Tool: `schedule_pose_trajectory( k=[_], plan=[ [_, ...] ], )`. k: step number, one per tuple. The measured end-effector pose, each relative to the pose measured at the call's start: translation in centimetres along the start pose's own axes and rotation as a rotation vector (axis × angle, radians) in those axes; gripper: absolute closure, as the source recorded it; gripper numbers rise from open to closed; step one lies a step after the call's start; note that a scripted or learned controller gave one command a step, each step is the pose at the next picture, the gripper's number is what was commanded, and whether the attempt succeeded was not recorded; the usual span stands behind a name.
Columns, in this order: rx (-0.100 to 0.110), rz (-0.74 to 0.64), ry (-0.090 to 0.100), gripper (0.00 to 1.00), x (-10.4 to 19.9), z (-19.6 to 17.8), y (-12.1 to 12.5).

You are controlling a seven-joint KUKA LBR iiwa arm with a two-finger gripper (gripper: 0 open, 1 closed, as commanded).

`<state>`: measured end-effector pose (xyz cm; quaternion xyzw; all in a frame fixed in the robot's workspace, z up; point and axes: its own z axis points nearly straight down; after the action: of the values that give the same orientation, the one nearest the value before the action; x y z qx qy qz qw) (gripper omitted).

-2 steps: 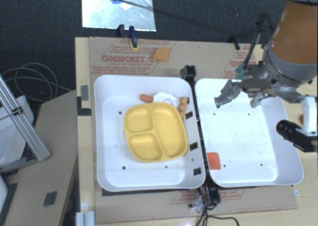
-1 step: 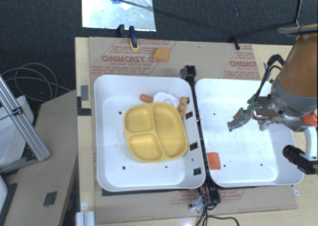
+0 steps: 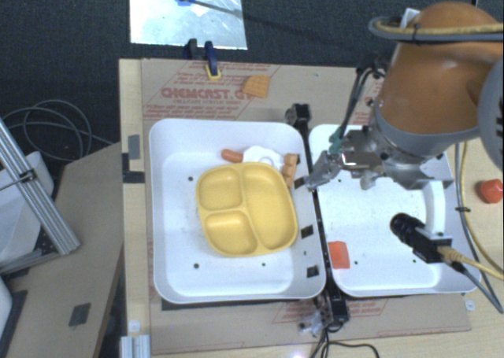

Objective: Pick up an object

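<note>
- The gripper (image 3: 318, 176) hung over the divider between the two bins, just right of the yellow tray (image 3: 246, 211); whether it was open or closed could not be told.
- The yellow tray lay in the left bin (image 3: 169, 191).
- An orange carrot-like piece (image 3: 232, 156), a white object (image 3: 262, 156) and a tan piece (image 3: 290, 165) lay along the tray's far edge.
- An orange block (image 3: 338, 253) sat in the right bin (image 3: 370, 270), right of the tray.

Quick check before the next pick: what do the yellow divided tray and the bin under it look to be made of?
Yellow divided tray: likely moulded plastic, matte to satin, judging by its rounded compartments and soft sheen. Left bin: probably thin formed white plastic, smooth, with rounded corners and a raised rim.
</note>
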<state>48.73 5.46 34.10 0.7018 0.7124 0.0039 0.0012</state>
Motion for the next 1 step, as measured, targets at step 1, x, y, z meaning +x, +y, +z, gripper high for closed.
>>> schedule_pose_trajectory(
  k=[1],
  plan=[
    [0.008,0.019,-0.005,0.00,-7.76,5.33,-0.20]
  ],
)
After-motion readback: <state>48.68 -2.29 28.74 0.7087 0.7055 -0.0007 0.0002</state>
